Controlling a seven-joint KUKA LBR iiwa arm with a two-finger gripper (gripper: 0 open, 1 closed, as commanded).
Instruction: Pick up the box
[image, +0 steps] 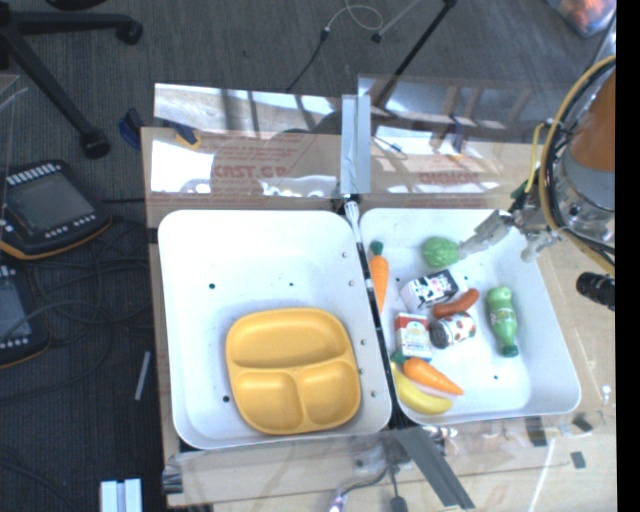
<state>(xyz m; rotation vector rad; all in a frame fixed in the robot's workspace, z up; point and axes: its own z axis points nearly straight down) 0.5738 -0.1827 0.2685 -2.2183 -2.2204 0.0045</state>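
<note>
1. The gripper (487, 232) hangs over the right bin (545, 385) at its one o'clock corner; whether it is released or clenched cannot be told.
2. The box (413, 335), red and white, lies near that bin's centre, toward eight o'clock, untouched.
3. A milk carton (429, 289) sits at the box's one o'clock; a carrot (433, 376) and a banana (420, 398) lie at its six.
4. A yellow divided tray (292, 368) occupies the left bin (200, 250).

The left bin (190, 300) holds a divided tray (292, 368) toward its front. In the right bin (545, 375) (the crowded one), a bottle (502, 320) lies right of a carton (430, 290), with a small box (413, 335) before the carton.
</note>
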